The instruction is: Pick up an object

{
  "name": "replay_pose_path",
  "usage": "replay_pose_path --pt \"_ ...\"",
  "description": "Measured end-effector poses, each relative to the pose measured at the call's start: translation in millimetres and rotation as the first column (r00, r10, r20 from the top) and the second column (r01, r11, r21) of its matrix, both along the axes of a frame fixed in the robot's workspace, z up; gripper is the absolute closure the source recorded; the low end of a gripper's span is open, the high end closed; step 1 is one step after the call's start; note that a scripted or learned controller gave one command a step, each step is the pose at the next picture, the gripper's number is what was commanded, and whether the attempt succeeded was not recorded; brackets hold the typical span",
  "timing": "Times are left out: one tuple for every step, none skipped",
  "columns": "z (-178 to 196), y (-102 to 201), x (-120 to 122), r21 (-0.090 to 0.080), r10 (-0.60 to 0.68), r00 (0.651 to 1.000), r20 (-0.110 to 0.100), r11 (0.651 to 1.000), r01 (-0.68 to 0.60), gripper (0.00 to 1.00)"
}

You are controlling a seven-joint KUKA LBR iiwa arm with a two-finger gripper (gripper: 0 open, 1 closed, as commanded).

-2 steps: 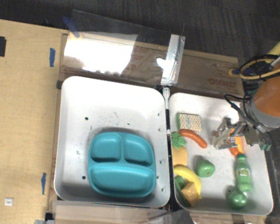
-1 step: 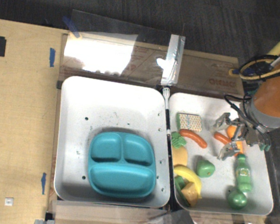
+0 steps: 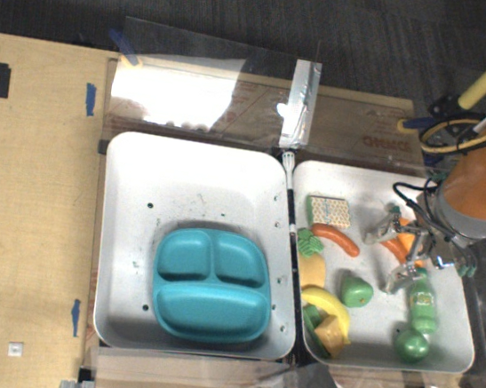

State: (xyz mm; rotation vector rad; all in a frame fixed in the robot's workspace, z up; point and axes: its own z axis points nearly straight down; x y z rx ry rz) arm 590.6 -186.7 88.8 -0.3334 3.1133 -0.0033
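1. Left bin (image 3: 129, 173): we log a teal divided plate (image 3: 210, 284) at its near side.
2. Right bin (image 3: 461, 304): we count a hot dog (image 3: 335, 239), banana (image 3: 328, 305) and green apple (image 3: 356, 291).
3. Gripper (image 3: 401, 247): fingers spread, straddling an orange carrot (image 3: 397, 244); whether they grip it, we cannot tell.

Bench (image 3: 14, 228) bears two bins (image 3: 139, 165) (side by side).
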Motion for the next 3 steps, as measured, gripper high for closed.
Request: replay_pose_path --pt "0.2 10.5 -14.5 0.001 -0.025 1.000 0.000 1.000 0.025 0.00" --pt "0.9 52.4 -35.0 0.001 -0.035 0.999 0.002 0.999 0.035 0.00" --pt "1.5 91.4 -28.4 -0.004 0.156 0.988 0.004 0.988 -0.156 0.00"
